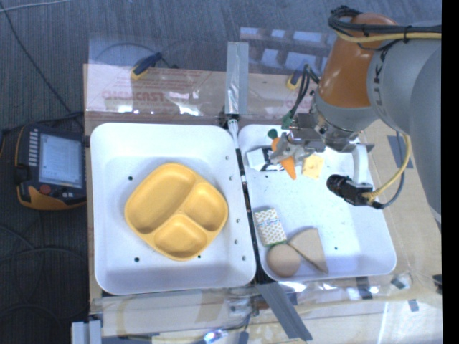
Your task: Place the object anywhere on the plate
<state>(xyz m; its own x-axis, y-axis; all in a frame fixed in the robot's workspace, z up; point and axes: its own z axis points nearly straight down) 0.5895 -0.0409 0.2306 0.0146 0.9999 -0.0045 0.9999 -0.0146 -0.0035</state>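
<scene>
Camera view showed the table (pixel 97 120) carrying two shallow white bins side by side. The left bin (pixel 107 149) held a yellow plate (pixel 177 210) with three compartments, lying near the bin's middle. The grey arm (pixel 401 63) with its orange band (pixel 351 56) reached in from the right over the far end of the right bin (pixel 373 242). Its gripper (pixel 287 153) hung low above that bin's far left corner, right over a small orange carrot (pixel 288 166) with a green top, and a pale yellow cheese wedge (pixel 313 166) lay just beside the carrot. Whether the fingers were spread or pressed together could not be told, nor whether they touched the carrot. At the near end of the same bin lay a checked packet (pixel 269 226), a round tan bun (pixel 284 259) and a beige wedge (pixel 310 247), close together and well apart from the gripper. Left of the table, a handheld control pendant (pixel 46 167) with a lit screen rested on the dark floor (pixel 43 49).
</scene>
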